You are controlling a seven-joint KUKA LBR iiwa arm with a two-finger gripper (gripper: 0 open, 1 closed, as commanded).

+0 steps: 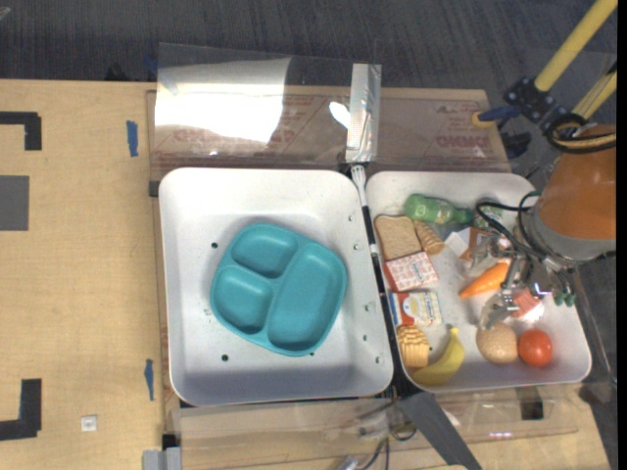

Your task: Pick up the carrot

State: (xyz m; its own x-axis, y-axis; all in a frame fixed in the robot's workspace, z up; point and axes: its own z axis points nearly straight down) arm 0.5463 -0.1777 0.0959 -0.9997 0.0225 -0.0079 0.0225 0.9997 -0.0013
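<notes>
The carrot point(480, 283) is a short orange piece lying at a slant in the middle of the right bin point(578, 365). My gripper point(506, 300) hangs low over the bin, right at the carrot's right end, and its metal parts overlap that end. I cannot tell whether it touches or holds the carrot. The arm's orange band point(580, 199) comes in from the right above it, with black cables looping beside the wrist.
The right bin also holds a green bottle point(436, 210), bread slice point(396, 235), red packet point(410, 271), carton point(419, 309), waffle point(412, 344), banana point(447, 356), potato point(497, 343) and tomato point(535, 348). A teal divided plate point(279, 287) sits in the left bin point(186, 213).
</notes>
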